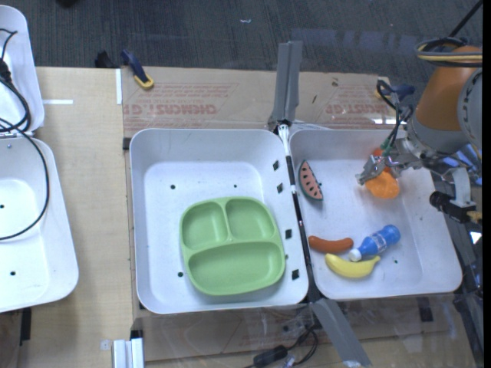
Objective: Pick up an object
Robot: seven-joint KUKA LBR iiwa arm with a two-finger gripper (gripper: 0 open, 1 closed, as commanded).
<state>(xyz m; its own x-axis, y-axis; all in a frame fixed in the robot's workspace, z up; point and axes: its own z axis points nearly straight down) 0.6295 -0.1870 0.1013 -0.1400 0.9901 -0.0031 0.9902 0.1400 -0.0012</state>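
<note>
The gripper (376, 170) is parked low in the right bin (430, 278), up around 2 o'clock, right against an orange thing (385, 188). Whether anything is actually pinched can't be told from here, tbh. A watermelon slice (310, 181) is seen at 10 o'clock by the divider. A sausage (331, 244), banana (351, 266) and blue bottle (379, 241) are bunched together near 6. A green plate (230, 245) is sat in the left bin (149, 205).
</note>
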